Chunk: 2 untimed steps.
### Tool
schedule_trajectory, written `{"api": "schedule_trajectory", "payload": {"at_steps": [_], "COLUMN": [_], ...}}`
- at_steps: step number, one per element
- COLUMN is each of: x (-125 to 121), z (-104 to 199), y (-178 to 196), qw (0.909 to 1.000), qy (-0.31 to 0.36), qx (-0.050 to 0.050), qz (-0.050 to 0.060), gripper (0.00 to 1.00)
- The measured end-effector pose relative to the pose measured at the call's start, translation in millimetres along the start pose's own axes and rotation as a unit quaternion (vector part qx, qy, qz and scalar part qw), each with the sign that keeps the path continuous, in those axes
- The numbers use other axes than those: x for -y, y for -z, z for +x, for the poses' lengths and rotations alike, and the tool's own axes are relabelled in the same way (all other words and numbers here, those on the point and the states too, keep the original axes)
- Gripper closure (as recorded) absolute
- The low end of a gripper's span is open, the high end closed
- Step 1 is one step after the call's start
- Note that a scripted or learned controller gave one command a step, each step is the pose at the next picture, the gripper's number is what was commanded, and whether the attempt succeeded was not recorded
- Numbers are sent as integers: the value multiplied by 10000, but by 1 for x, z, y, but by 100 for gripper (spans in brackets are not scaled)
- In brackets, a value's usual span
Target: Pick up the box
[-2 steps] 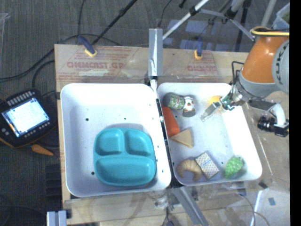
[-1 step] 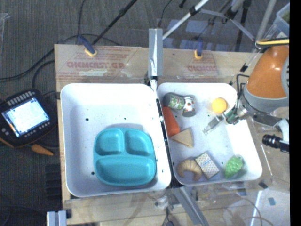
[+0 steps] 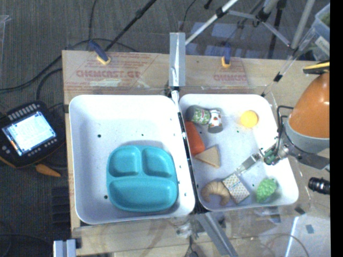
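Now the gripper (image 3: 247,165) hangs low in the right bin (image 3: 278,143), just above and right of the box (image 3: 236,188), probably to come down on it; whether its fingers are spread or closed I cannot tell. The box, small and patterned, lies near the bin's front wall, touching the croissant (image 3: 215,192) on its left, with a green toy (image 3: 266,189) to its right. This bin also holds a wedge (image 3: 209,156), a carrot (image 3: 194,137), a yellow ball (image 3: 248,119) and a small can (image 3: 201,115). The left bin (image 3: 86,143) carries a blue divided tray (image 3: 142,177).
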State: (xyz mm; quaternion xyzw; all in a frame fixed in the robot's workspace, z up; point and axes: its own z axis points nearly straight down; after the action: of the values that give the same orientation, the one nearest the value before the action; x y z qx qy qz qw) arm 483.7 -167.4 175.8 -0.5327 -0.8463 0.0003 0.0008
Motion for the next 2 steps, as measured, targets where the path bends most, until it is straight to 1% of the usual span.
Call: {"api": "schedule_trajectory", "payload": {"at_steps": [1, 2], "x": [-14, -17], "z": [21, 21], "y": [-85, -76], "qw": [10000, 9999], "qy": [42, 43], "qx": [48, 54], "qz": [-52, -76], "gripper": [0, 100]}}
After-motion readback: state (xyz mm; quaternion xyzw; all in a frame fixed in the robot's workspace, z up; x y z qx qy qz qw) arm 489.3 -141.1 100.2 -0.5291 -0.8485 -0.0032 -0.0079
